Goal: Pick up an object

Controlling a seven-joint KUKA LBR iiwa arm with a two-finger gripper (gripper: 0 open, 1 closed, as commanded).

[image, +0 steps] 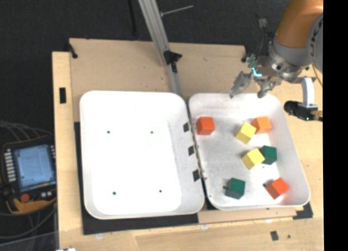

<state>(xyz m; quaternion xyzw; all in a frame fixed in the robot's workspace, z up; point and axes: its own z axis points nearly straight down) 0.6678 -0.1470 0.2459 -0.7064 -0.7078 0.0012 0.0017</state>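
Note:
The right bin [217,115] holds several small blocks. An orange-red one [205,125] lies near its left wall. A yellow block [246,132] and an orange block [262,124] sit close together at the upper right. Lower down, a second yellow block [253,158] touches a dark green one [268,154]. Another green block [235,188] and a red-orange block [277,188] lie near the front wall. My gripper [251,87] hangs above the bin's far edge, open, with nothing between its fingers.
The left bin [136,152] is beside the right one, joined by black clips. A slanted metal pole [155,24] rises behind the bins. A teach pendant [30,171] lies off the bench at the left.

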